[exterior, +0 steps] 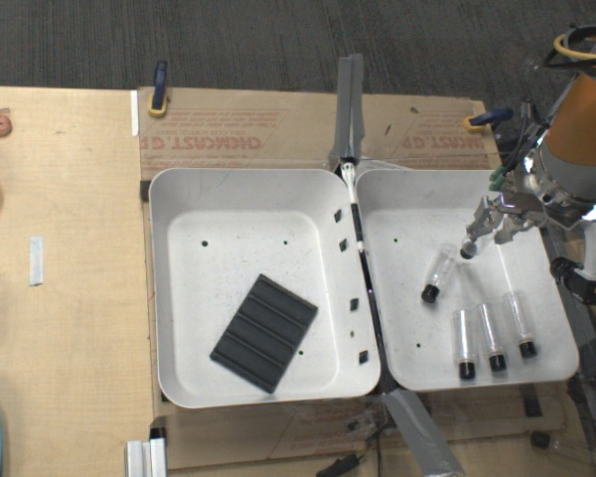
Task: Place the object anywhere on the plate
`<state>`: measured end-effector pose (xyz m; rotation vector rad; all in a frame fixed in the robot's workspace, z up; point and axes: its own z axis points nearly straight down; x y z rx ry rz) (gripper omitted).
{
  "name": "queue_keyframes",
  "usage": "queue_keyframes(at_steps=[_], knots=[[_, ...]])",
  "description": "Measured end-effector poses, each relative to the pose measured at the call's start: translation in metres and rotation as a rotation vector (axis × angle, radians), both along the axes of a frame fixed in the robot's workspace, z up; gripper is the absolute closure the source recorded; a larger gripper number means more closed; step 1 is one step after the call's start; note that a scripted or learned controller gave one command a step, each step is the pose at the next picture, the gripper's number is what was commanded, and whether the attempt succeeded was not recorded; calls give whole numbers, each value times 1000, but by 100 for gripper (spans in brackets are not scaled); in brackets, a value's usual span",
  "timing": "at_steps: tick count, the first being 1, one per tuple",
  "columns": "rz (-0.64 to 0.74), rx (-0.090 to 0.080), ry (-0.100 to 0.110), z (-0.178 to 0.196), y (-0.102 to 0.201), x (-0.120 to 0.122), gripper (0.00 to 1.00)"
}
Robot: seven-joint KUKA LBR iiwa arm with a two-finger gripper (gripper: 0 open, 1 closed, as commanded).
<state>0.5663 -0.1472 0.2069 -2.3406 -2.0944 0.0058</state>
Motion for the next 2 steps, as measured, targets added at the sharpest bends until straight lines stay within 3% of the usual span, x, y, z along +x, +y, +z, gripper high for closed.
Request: queue_keyframes(at_steps=[1,2], knots=[[-84,-1,-1,40,42,92,100],[-117,0,-1,56,126,86,100]])
